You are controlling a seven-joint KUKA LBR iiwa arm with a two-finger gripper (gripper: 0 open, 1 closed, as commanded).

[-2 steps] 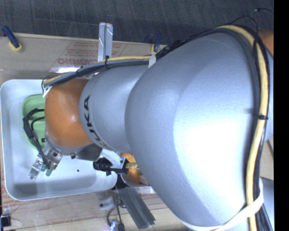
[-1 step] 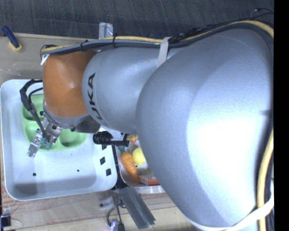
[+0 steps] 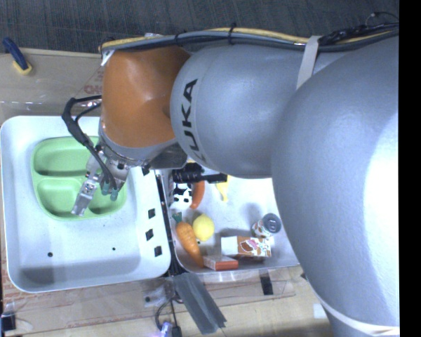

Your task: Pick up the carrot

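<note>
Carrot, orange and tapered with a smooth plastic look point(image 3: 189, 238), lies in the right shallow white bin point(image 3: 284, 258) at its near-left corner, its thick end touching a round yellow lemon-like fruit point(image 3: 204, 227). A second, slimmer orange-red carrot-shaped piece point(image 3: 197, 194) lies just beyond them, near a black-and-white patterned item point(image 3: 182, 192) and a small yellow piece point(image 3: 222, 186). Further right in the same bin sit a small printed cardboard box in white and red point(image 3: 245, 246), a flat reddish bar point(image 3: 221, 263) in front of it, and a little metal can with a shiny round top point(image 3: 270, 224).

The arm's glossy grey shell and its orange band point(image 3: 137, 100) cover much of both bins. Its two-finger metal gripper point(image 3: 95, 192) is over the left white bin point(image 3: 28, 258), well apart from the carrot, with its thin silvery fingers point(image 3: 83, 196) slightly parted and nothing between them. The tips are at a pale green two-compartment plastic tray point(image 3: 56, 161) in that bin; whether they touch it cannot be told.
</note>
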